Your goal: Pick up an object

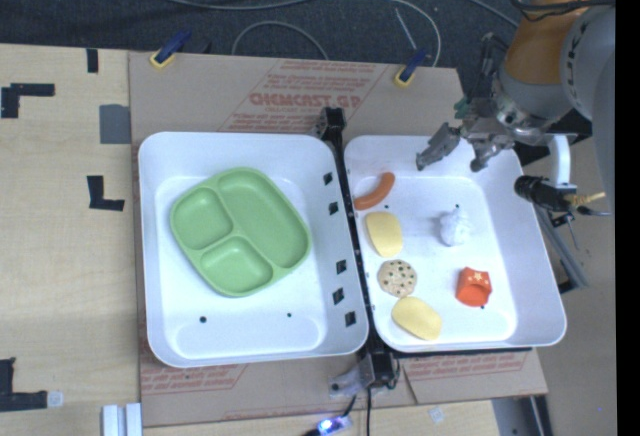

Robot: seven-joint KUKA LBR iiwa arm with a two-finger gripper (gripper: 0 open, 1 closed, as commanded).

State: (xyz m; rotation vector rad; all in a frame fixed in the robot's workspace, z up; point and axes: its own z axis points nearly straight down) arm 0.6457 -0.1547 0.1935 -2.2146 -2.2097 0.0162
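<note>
My gripper (458,153) hangs over the far edge of the right bin (530,254), open, with nothing between its two grey fingers. Below it in this bin lie an orange sausage (373,190), a pale yellow oval piece (384,233), a small white object (453,227), a round cookie with dark chips (397,275), a red-orange piece (474,286) and a yellow lemon-shaped piece (416,317). The sausage is nearest, down and to the left of the fingers.
The left bin (160,324) bears a green three-compartment plate (238,230). A black divider (345,244) runs between the bins. Both bins rest on brown cardboard (300,89) held by yellow-and-blue clamps (168,48). Cables lie on the dark floor beyond.
</note>
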